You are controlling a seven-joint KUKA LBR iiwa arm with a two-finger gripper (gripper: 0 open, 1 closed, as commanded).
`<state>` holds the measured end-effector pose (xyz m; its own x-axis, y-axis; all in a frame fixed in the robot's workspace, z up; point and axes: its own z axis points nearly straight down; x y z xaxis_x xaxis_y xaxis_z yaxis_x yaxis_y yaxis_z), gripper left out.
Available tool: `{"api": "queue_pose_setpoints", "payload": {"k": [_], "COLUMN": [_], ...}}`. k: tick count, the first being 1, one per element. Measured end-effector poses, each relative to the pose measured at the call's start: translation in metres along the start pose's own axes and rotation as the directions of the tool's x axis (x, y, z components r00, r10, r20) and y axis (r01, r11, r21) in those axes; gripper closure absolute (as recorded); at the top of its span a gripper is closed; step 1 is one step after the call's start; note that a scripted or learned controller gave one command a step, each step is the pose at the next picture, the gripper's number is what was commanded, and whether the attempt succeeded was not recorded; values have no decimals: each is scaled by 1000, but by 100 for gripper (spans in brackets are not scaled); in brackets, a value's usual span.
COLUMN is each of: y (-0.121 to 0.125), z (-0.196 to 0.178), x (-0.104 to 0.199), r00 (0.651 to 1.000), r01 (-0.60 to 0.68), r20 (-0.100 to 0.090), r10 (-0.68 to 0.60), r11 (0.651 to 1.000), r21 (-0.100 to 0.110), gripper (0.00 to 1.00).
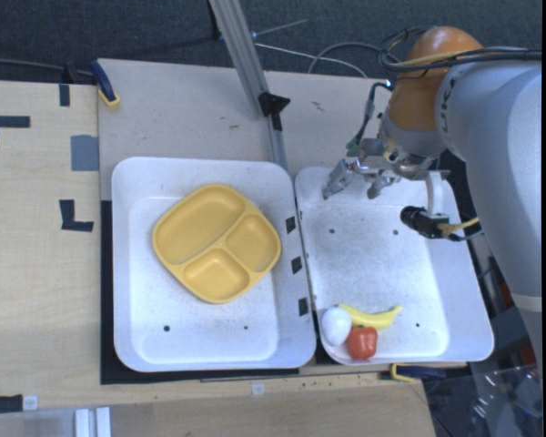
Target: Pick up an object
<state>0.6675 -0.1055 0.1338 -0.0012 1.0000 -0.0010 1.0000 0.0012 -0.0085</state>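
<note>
My gripper [355, 186] hangs over the far edge of the right bin [391, 253], its two fingers spread apart with nothing between them. At the near left corner of that bin lie a yellow banana [373, 316], a white egg-like ball [336, 325] and a red pepper-like object [363, 341], bunched together. They are well below the gripper in the view, a good distance from it.
The left bin [141, 271] holds a yellow divided plate [217, 242]. A slanted metal pole [241, 44] stands behind the bins. A black cable part [425, 220] hangs over the right bin's right side. The arm's grey body fills the right.
</note>
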Motion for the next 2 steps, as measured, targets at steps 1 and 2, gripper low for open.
{"api": "queue_pose_setpoints", "payload": {"k": [1, 2], "y": [-1, 0], "z": [47, 36], "x": [1, 2], "r00": [1000, 1000], "r01": [1, 2], "r20": [1, 0], "r10": [-1, -2], "r11": [1000, 1000], "r21": [-4, -5], "gripper": [0, 100]}}
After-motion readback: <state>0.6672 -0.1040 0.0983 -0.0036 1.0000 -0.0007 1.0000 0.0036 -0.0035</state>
